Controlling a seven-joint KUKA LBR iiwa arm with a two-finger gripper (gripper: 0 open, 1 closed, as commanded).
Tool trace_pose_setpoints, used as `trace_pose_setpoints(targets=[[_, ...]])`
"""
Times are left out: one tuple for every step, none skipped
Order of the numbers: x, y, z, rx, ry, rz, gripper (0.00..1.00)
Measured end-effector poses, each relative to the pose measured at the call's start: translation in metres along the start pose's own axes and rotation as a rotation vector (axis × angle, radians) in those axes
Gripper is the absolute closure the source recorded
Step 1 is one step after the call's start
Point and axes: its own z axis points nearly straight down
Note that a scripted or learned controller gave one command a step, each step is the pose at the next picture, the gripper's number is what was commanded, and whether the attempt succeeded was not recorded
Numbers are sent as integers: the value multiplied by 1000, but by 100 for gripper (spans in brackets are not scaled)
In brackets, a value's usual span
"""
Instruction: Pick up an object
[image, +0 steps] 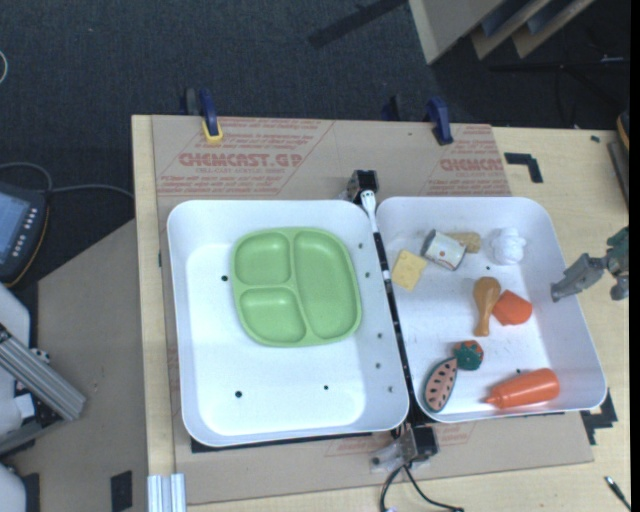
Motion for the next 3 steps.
trace_pose_setpoints(targets=[[0, 2, -5, -10, -3, -3, 0], [3, -5, 56, -2, 1, -3, 0], [-6, -9, 107, -3, 0, -2, 0]])
